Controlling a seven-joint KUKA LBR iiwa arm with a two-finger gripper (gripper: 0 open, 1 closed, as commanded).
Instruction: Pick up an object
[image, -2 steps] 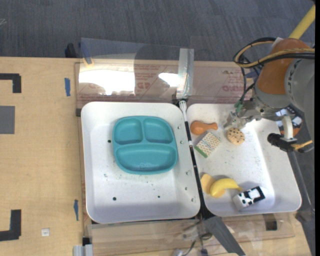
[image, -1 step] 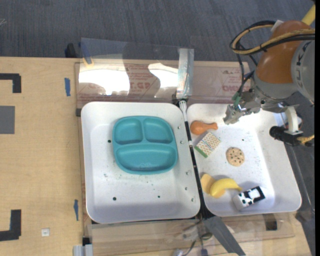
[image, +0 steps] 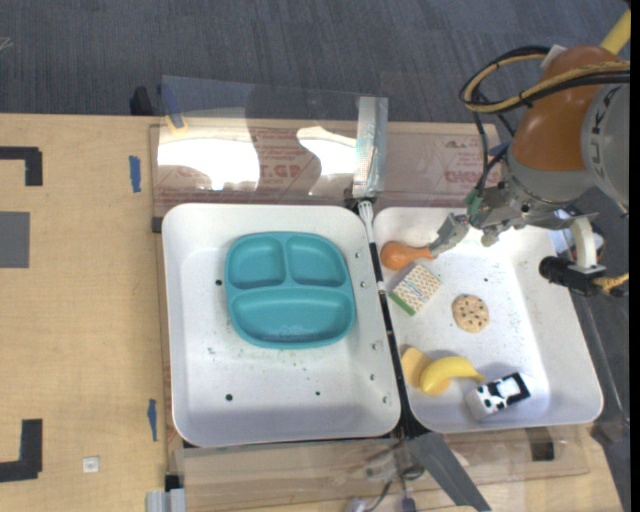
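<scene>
The left bin (image: 190, 330) holds a teal divided plate (image: 290, 288) lying flat near its middle. In the right bin (image: 550, 340), an orange drumstick-shaped toy (image: 403, 254) lies at the upper left, a checked packet (image: 417, 288) just below it, a cookie (image: 470, 313) near the middle, a banana (image: 440, 371) and a black-and-white toy (image: 498, 393) by the front edge. The gripper (image: 468, 226) hovers just right of the orange toy; its tips blur, so I cannot tell their spacing.

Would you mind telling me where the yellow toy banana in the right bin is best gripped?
Grip the yellow toy banana across its thick curved middle, coming straight down from above. It lies flat on the right white bin floor, with bare floor above its arc; the black-and-white toy crowds its right tip.
</scene>
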